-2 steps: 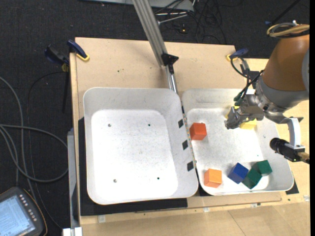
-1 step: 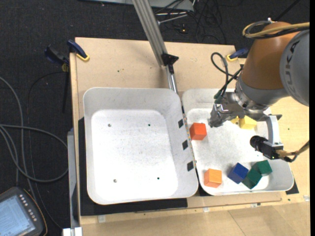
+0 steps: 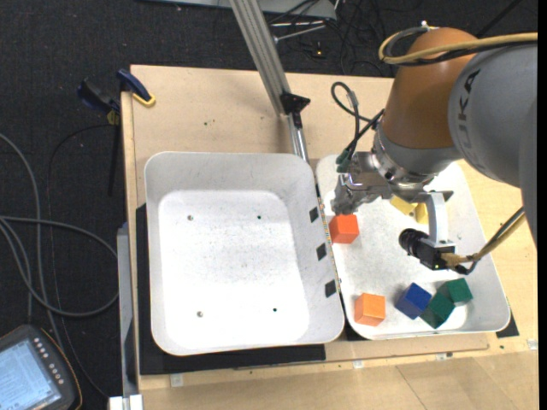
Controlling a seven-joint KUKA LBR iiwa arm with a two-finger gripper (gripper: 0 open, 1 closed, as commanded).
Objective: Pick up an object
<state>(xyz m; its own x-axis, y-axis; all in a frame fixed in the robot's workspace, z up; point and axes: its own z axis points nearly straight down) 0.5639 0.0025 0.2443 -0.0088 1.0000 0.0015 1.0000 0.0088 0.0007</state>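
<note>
My gripper (image 3: 345, 203) hangs over the left part of the right bin (image 3: 479, 229), under the big grey and orange wrist. A red-orange block (image 3: 344, 228) sits directly beneath its tip, near the bin's left wall; whether they touch is unclear. Further toward the front of the bin lie an orange block (image 3: 369, 307), a blue block (image 3: 416, 299) and two green blocks (image 3: 439, 309) (image 3: 460, 290). A yellow object (image 3: 404, 205) peeks out from under the wrist, mostly hidden.
The left bin (image 3: 162, 229) stands beside the right one, their walls touching. A metal pole (image 3: 261, 45) slants in from the top toward the gap between the bins. Clamps (image 3: 120, 92) sit at the bench's back left corner.
</note>
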